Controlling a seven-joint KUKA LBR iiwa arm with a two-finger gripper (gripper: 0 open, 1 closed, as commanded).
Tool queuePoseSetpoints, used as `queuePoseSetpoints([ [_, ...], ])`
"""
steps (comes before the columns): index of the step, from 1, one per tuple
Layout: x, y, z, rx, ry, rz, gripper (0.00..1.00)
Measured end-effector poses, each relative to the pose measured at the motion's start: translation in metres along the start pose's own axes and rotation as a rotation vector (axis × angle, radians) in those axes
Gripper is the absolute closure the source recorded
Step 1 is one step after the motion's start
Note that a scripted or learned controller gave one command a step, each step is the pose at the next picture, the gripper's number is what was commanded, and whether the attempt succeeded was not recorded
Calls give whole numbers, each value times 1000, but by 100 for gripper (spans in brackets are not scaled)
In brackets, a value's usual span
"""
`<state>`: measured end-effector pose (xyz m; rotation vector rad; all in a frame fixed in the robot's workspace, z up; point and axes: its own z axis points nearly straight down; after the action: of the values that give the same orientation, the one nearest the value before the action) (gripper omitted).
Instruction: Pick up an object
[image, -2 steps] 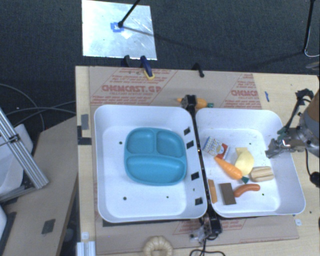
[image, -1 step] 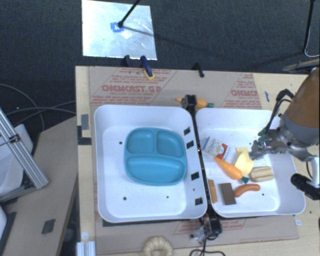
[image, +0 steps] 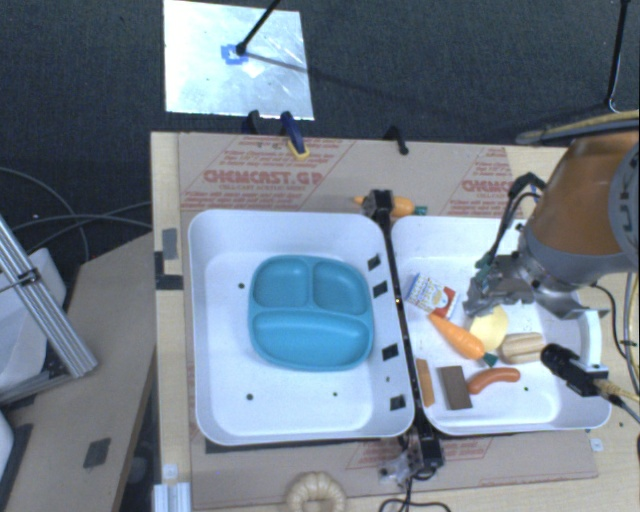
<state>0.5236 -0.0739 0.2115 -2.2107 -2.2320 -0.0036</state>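
Camera view, right of centre: the pincer (image: 488, 293) hangs low over the right bin (image: 560, 410), at the end of the grey arm with its orange band (image: 590, 190) that fills the right edge of the frame. Whether its fingers stand wide or narrow cannot be told from this angle, and nothing can be seen between them. Just below it lies a pale yellow round piece (image: 489, 327), with an orange carrot (image: 457, 336) beside that to the left and a tan bread roll (image: 522, 347) to the right. A small white packet with red and blue print (image: 426, 294) lies left of the pincer. Lower in the same bin are a red sausage (image: 494, 379), a grey-brown flat block (image: 453, 387) and a thin brown stick (image: 425, 382). The left bin (image: 215, 400), at centre frame, holds a blue divided plate (image: 310, 310). Both bins sit on a cardboard-covered surface (image: 260, 170).
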Motion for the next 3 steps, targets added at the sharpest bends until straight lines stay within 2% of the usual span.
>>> queuePoseSetpoints([
  [1, 48, -2, -4, -1, 0, -1, 100],
  [3, 142, 17, -3, 0, 0, 0, 100],
])
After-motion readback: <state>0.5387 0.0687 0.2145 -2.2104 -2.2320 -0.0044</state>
